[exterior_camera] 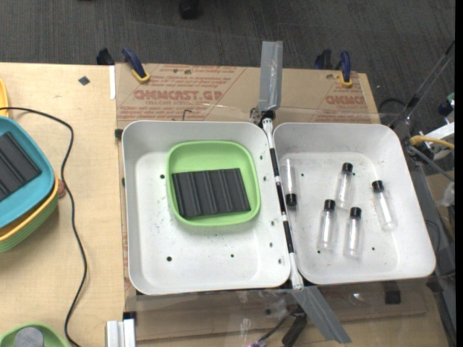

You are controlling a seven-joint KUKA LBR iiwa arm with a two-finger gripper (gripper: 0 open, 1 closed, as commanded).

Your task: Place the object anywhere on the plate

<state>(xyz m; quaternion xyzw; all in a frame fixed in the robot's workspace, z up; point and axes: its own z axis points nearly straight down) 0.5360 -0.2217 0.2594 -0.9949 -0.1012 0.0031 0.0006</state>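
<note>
Five clear vials lie flat in the right bin [405,259], well apart from the green plate [246,157] in the left bin [145,259]: one vial [289,183] against the divider nearest the plate, then a second [343,184], third [327,225], fourth [353,231] and fifth [383,204] farther right. They look light, stiff, smooth and round, so likely to roll or slip and perhaps to crack; a hold across the mid-body seems safest. Of the gripper's fingers I cannot tell anything.
</note>
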